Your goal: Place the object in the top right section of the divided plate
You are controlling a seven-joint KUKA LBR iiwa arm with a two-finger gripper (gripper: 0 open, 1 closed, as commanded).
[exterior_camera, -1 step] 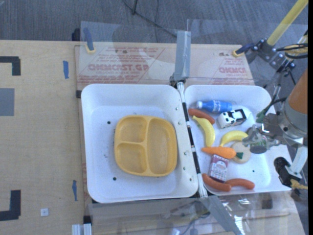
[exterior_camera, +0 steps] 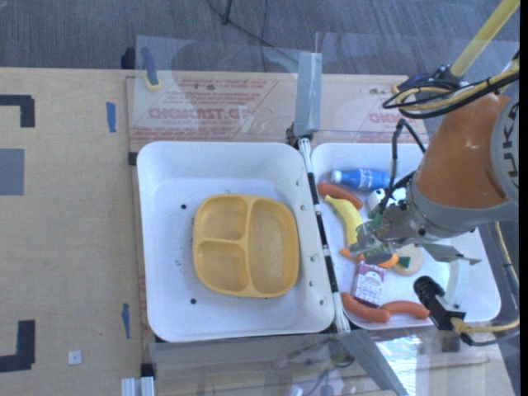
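Sausage [exterior_camera: 386,310] lies below pincer [exterior_camera: 369,246], divided plate [exterior_camera: 245,245] well apart leftward.

Pretty chunky arm [exterior_camera: 462,159]: fat orange band, grey collar under it, black and yellow cables looped over the top, small dark metal gripper [exterior_camera: 369,242].
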